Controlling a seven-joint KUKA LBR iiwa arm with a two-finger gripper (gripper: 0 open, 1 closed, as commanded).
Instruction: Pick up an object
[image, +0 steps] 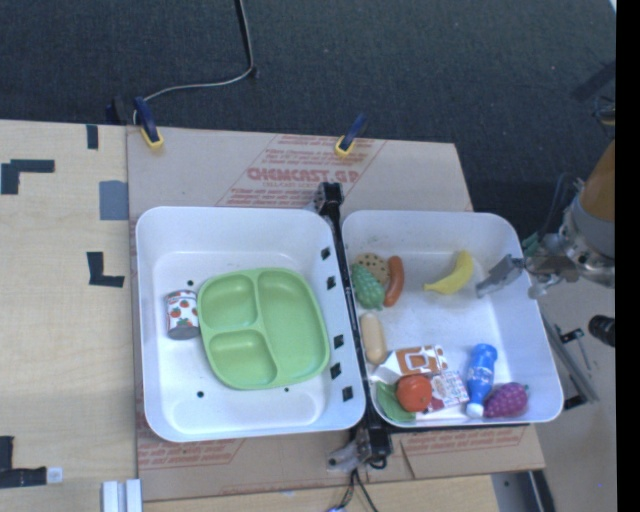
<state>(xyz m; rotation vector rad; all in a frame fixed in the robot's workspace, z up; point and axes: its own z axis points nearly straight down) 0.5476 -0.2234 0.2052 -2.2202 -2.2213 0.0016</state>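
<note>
The surface (60, 300) carries a cardboard sheet (300, 170) with two white bins side by side on it. The right bin (520, 330) holds a scatter of toy food. A yellow banana (452, 275) lies just beside the fingers (497, 277), on the side away from the arm, close enough that the nearest fingertip almost meets its end; whether they touch cannot be told. Farther from the fingers, toward the divider between the bins, sit a green ridged vegetable (367, 288) with a speckled round cookie (370, 266) behind it and an orange-red sausage (395, 279) touching them. Below these lies a pale bread roll (373, 338). Along the near wall, well apart from the fingers, a red tomato (414, 391) rests against a small printed carton (422, 360), beside a blue bottle with a white cap (481, 373) and a bunch of purple grapes (508, 399). Nothing stands between the fingers and the banana.

The left bin (160, 250) holds a green divided plate (265, 327) and a small cup with a red pattern (182, 314) lying at the plate's far edge, both well apart from the fingers.

The gripper (510, 272) reaches in over the right bin's outer rim, the grey arm (590, 225) behind it with orange above the wrist. The fingers look slim and grey, pointing toward the banana; how far they are parted cannot be told here, and nothing is seen between them.
</note>
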